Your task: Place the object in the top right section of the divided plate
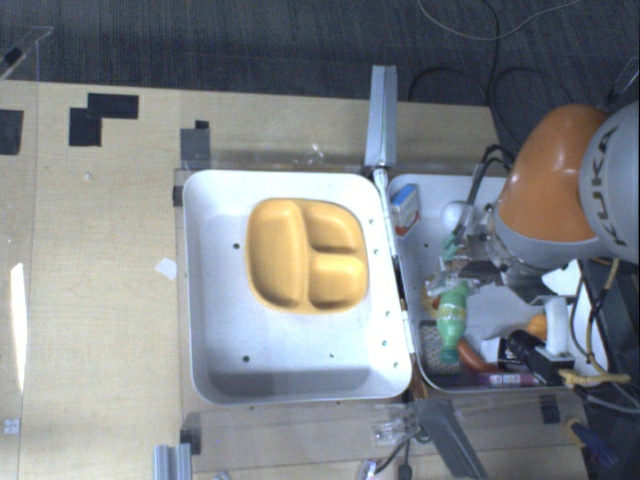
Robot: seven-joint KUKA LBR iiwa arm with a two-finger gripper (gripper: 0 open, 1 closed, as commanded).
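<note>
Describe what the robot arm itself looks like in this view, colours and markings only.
The arm is bulky and rounded, with light grey casing and a large glossy orange dome section. Dark letters reading KUKA run along the grey shell at the right. Thin black cables loop beside it toward the gripper, a darker metal assembly with small green and red details.

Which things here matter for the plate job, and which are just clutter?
Job:
- yellow divided plastic plate in the left white bin
- two-finger gripper over the right white bin

Lying about:
- green plastic bottle
- small blue-and-white carton
- orange carrot-shaped toy
</note>
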